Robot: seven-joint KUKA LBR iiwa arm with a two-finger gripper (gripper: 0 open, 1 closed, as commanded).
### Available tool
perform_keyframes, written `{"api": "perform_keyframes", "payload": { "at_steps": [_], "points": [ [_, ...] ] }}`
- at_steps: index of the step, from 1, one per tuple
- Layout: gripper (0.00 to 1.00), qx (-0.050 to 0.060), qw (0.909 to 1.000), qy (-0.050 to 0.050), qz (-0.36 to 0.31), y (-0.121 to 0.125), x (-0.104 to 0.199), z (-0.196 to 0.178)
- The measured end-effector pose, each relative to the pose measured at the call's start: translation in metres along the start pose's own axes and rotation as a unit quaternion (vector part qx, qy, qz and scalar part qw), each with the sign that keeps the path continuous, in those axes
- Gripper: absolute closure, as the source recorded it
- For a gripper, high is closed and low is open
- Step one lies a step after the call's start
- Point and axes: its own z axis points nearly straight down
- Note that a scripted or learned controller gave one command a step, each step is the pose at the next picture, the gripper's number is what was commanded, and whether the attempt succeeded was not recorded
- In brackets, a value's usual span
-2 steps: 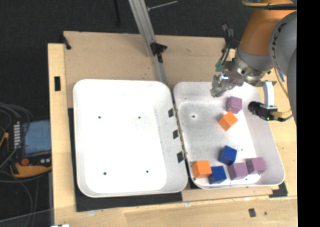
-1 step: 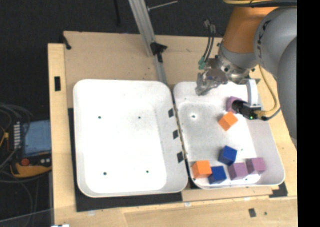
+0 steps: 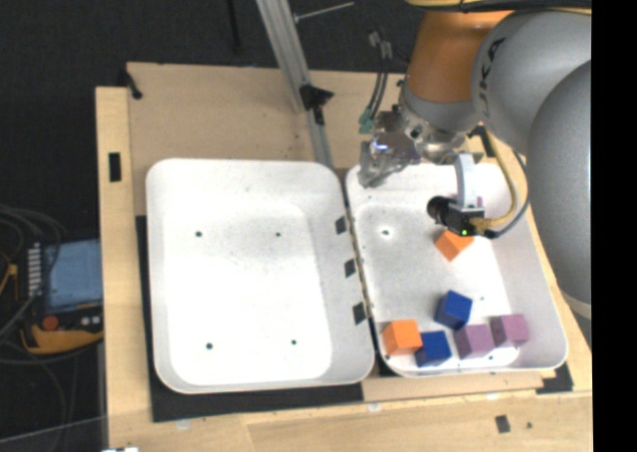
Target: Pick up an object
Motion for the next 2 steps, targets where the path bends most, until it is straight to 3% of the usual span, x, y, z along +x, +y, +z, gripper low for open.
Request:
{"api": "perform_keyframes", "payload": {
  "at_steps": [2],
  "points": [
    [1.00,0.000,1.0000,0.000,0.000,0.009,0.110,-0.014]
  ]
}}
